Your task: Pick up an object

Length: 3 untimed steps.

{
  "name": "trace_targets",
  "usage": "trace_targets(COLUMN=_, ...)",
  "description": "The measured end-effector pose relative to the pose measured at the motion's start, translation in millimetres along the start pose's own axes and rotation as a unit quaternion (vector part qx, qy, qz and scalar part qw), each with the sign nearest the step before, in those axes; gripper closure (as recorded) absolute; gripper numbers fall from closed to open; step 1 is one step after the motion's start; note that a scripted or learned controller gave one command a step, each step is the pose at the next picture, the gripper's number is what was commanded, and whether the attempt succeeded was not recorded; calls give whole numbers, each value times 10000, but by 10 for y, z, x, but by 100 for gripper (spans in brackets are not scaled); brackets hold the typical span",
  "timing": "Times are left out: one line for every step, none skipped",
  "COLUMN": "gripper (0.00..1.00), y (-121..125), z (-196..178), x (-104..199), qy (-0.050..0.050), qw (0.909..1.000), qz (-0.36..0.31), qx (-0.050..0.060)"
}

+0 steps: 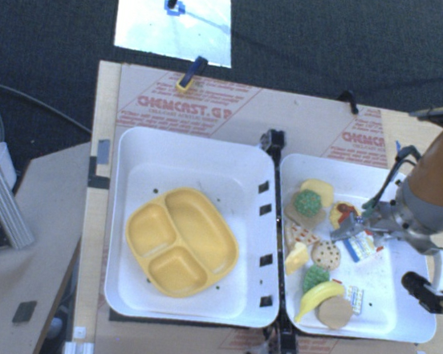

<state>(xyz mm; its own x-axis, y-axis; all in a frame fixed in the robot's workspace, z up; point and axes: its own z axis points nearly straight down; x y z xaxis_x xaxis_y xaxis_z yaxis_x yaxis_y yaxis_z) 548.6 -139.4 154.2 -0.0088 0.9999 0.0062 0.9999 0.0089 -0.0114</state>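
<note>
The right bin (397,317) holds several toy foods. Among them are a green ball (309,201), a pale yellow piece (318,190), a red item (346,210), a speckled cookie (326,255), a banana (318,296), a brown round bun (335,313) and a blue and white packet (361,248). My gripper (351,229) reaches in from the right and hangs low over the middle of this bin. It is just above the packet's upper left end and beside the red item. Whether it touches either one is unclear.
The left bin (143,154) carries a yellow divided plate (182,241). A black clamp strip (272,235) joins the two bins. A cheese wedge (297,257), a green broccoli piece (316,276) and a small white packet (354,298) lie near the banana.
</note>
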Motion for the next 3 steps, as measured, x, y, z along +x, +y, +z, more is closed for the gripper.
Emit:
trace_targets(gripper=0, y=-647, z=140, x=498, qy=-11, qw=10000, qz=26, qx=-26)
trace_targets(gripper=0, y=-614, z=126, x=466, qy=-30, qw=10000, qz=40, qx=-61)
trace_targets(gripper=0, y=-109, z=-65, x=568, qy=-36, qw=9999, qz=10, qx=-93)
